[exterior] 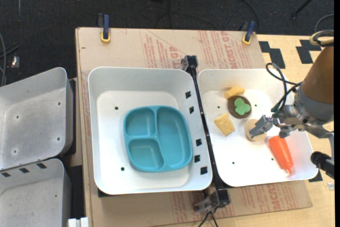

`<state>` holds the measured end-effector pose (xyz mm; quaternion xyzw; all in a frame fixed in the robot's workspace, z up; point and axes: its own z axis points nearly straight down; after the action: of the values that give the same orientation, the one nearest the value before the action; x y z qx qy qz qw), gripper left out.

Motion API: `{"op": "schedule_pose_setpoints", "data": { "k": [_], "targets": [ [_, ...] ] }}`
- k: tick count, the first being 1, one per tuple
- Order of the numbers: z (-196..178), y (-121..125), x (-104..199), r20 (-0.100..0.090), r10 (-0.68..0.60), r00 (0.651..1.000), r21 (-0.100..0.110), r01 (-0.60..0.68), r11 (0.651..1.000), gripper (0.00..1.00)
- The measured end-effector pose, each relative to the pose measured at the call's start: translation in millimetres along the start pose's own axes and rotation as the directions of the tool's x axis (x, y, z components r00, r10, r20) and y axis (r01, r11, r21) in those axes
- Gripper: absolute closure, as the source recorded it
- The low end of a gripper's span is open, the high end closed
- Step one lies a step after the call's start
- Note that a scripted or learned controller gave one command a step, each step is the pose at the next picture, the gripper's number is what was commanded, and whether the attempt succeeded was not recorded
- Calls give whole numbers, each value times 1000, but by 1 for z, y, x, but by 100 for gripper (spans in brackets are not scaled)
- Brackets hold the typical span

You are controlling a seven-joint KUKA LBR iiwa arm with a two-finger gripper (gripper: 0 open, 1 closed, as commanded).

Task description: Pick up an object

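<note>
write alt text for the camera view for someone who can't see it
A grey robot arm reaches in from the right, its gripper low over a round tan piece in the right white bin. That bin also holds an orange carrot, a yellow wedge and a brown round with green topping. The left white bin holds a teal divided plate.
</note>
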<state>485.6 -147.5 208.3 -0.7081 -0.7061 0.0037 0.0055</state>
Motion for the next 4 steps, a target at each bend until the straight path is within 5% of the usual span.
{"op": "schedule_pose_setpoints", "data": {
  "k": [1, 3, 4],
  "targets": [
    [-6, 3, 0, 3, -3, 1000, -12, 3, 1000, 0],
    [111, 2, 0, 1, -1, 1000, -8, 1, 1000, 0],
    [98, 3, 0, 2, -1, 1000, -13, 1, 1000, 100]
  ]
}}
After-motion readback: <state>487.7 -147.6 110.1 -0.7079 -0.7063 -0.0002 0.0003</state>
